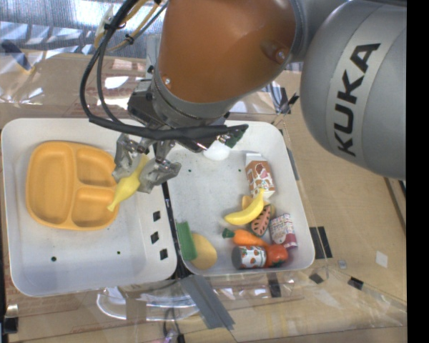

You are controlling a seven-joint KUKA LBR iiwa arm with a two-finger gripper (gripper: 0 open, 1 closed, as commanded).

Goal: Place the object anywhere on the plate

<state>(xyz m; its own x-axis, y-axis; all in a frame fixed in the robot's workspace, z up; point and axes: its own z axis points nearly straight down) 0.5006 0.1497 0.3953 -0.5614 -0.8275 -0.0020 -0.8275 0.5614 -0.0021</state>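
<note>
the single camera was fixed above the bench [357, 263] and looked down at a slant on both white bins, the left bin [14, 263] and the right bin [300, 227] side by side across the middle of the frame. the far side of the scene lay toward the top, the near side toward the bottom. the arm [343, 70] came in from the right and sat close under the lens, looming large over the far part of the bins.
</note>
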